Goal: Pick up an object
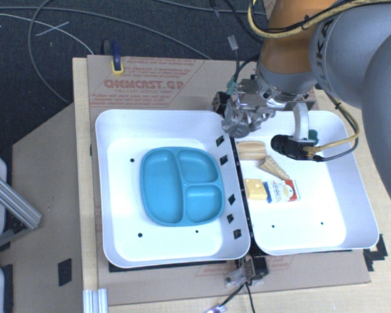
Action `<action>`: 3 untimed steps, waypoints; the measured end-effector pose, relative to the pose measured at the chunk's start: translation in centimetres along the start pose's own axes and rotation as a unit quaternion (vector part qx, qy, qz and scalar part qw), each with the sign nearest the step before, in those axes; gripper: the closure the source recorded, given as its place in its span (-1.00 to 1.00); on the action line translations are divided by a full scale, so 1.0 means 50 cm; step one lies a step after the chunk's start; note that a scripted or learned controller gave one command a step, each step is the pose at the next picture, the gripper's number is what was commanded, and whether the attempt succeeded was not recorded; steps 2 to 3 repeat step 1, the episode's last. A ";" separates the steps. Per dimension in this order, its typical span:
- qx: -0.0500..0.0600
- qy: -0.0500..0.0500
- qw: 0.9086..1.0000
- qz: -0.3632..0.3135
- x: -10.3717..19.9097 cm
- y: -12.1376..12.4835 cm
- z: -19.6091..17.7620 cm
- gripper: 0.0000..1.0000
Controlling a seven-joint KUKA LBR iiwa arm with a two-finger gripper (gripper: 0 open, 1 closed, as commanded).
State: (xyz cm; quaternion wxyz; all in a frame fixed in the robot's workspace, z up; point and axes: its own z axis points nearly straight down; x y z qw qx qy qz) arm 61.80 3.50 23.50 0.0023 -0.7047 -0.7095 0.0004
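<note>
My gripper (238, 124) hangs over the far left corner of the right bin (326, 227), close to the wall between the two bins. Just below it in the right bin lies a tan wooden block (252, 150). Beside that block sits a tan wedge-shaped piece (275, 167). A yellow, white and blue packet (272, 190) lies a little nearer the front. Nothing shows between the fingers.
The left bin (117, 233) holds a blue divided plate (182, 186). Both bins rest on a cardboard sheet (143, 77). Loose cables run over the dark floor at the back. The front and right of the right bin floor are bare white.
</note>
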 end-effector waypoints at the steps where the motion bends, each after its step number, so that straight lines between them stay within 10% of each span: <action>1: -0.002 0.000 1.000 0.000 0.107 -0.008 -0.014 1.00; 3: -0.002 0.000 1.000 0.000 0.107 -0.008 -0.014 1.00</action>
